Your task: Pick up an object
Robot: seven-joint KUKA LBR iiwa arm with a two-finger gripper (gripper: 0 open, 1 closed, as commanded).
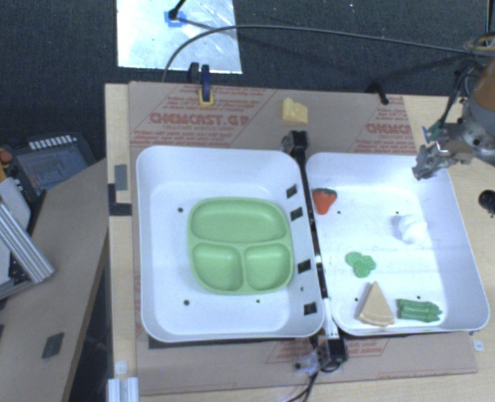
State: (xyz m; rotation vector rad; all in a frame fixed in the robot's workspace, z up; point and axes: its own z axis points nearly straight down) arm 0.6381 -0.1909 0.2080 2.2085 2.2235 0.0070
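Two white bins [222, 162]; fingers [427, 164] above right rim.

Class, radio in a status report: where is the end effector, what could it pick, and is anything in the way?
End effector above right bin's far right rim. Nearest item, white lump, lies apart below it. Nothing between them.

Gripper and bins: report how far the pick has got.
Done: nothing lifted. The gripper hangs over the right bin's far right rim. In hand: nothing visible. Left: the orange piece, white lump, green disc, tan wedge and green bar all lie there.
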